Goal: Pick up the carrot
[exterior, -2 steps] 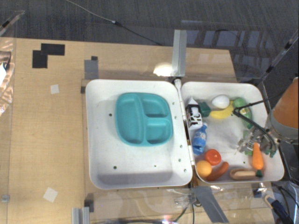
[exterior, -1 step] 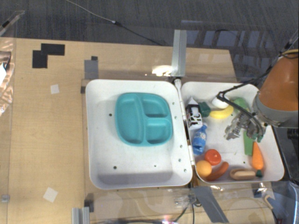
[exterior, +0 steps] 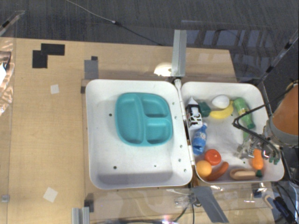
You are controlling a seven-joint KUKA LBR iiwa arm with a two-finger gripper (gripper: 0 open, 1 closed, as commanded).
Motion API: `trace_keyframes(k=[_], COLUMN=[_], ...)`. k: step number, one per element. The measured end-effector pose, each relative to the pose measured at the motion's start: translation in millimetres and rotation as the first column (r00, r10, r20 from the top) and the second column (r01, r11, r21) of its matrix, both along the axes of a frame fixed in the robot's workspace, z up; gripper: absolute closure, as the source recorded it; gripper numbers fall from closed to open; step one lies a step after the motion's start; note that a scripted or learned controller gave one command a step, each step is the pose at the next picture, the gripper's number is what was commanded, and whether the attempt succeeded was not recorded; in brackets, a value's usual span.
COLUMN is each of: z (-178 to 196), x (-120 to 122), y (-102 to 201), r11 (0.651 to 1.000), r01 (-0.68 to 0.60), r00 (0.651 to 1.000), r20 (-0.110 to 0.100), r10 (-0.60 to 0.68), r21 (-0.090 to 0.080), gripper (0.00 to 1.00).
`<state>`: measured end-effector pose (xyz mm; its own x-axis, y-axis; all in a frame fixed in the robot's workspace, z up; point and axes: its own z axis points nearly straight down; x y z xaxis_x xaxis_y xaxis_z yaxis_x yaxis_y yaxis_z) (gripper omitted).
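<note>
**A:** Where is the carrot [exterior: 257,161] to be found?

**B:** It is seen near the lower right corner of the right bin [exterior: 219,88], a small orange piece standing roughly on end, just above a tan sausage-like item [exterior: 243,174]. The gripper [exterior: 254,154] is placed directly over it, reached in from the right.

**A:** Is the carrot grasped?

**B:** That cannot be told. The fingers are mixed with cables and metal parts, so whether they are spread or closed is not shown, and the carrot is not clearly seen between them.

**A:** Why is the gripper held so low in that corner?

**B:** It is judged that a grasp is being attempted there, since the carrot lies close to the bin wall and must be approached from above.

**A:** What else is kept in that bin?

**B:** A banana [exterior: 222,112], a white egg-like item [exterior: 220,101], a green item [exterior: 244,112], a blue bottle [exterior: 199,139], and a tomato [exterior: 212,157] are crowded toward the left and top. A teal divided plate [exterior: 143,118] is set in the left bin [exterior: 100,139], well apart on the worktop [exterior: 42,139].
</note>
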<state>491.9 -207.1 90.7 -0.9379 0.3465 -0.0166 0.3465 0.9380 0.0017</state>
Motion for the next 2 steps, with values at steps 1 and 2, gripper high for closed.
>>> trace_keyframes(k=[1,2], z=[43.8,-0.2], x=[-1.1,-0.4], y=[70.6,2.6], r11=[0.996,0.996], r01=[0.089,-0.09], r00=[0.996,0.996], r20=[-0.004,-0.003], r10=[-0.089,0.09], r21=[0.005,0.0], gripper=[1.0,1.0])
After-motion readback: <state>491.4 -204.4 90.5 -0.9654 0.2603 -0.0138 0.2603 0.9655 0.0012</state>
